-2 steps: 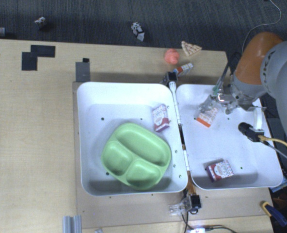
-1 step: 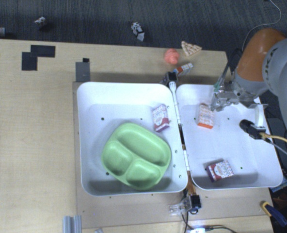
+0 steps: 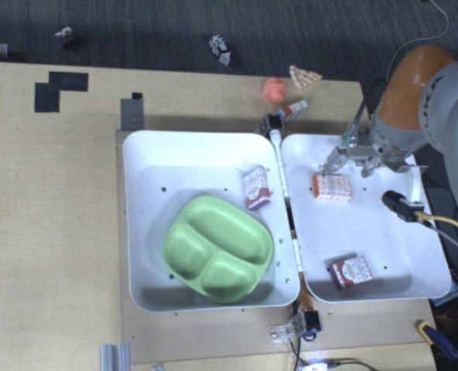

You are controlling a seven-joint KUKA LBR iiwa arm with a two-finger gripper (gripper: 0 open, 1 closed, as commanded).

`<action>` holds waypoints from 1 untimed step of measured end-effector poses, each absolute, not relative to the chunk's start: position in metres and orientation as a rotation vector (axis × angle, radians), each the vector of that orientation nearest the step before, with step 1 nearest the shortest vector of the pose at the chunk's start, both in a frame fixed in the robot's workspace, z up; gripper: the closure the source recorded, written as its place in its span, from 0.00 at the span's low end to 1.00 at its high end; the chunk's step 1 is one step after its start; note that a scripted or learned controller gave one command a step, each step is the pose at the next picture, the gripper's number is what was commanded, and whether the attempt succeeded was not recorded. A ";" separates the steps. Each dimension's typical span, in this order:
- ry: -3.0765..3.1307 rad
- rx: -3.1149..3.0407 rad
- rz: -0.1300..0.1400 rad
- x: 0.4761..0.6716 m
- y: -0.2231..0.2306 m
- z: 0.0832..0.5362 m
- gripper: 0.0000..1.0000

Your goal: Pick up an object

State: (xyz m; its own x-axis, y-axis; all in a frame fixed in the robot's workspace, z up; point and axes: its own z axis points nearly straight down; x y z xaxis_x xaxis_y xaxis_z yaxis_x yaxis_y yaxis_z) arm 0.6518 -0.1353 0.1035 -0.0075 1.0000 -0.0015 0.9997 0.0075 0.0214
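Note:
My gripper (image 3: 346, 165) hangs over the back of the right bin (image 3: 415, 261), its two fingers spread apart with nothing between them. Just below and left of the fingertips lies a small white and orange box (image 3: 332, 188), flat on the bin floor. A red and white box (image 3: 350, 270) lies near the front of the same bin. The left bin (image 3: 148, 207) holds a green divided plate (image 3: 217, 246) and a small red and white carton (image 3: 257, 187) by its right wall.
On the bench behind the bins lie a pink ball (image 3: 274, 90), a pizza-slice toy (image 3: 304, 76) and a small marker-like item (image 3: 291, 111). The arm's grey body and orange band (image 3: 411, 91) fill the right side. A black cable connector (image 3: 399, 204) overhangs the right bin.

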 end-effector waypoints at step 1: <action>2.218 2.196 0.028 0.653 -0.135 0.115 1.00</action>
